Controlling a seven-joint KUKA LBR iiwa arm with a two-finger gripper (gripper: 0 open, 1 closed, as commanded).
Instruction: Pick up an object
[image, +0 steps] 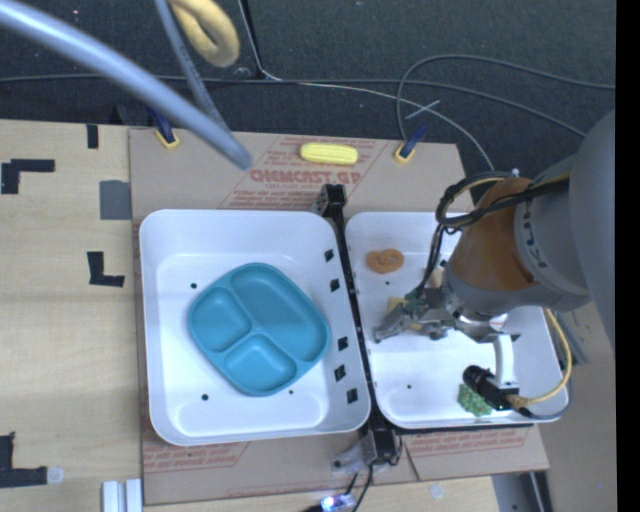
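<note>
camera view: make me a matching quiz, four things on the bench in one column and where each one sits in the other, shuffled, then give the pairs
Things:
1. blue divided tray
2. yellow corn cob
3. brown cookie-like piece
4. green piece

Places:
A. on the cardboard beyond the bins
B. right bin, near its front edge
C. left bin, in the middle
D. right bin, towards the back, next to the divider

Pairs: 1-C, 2-A, 3-D, 4-B
</note>
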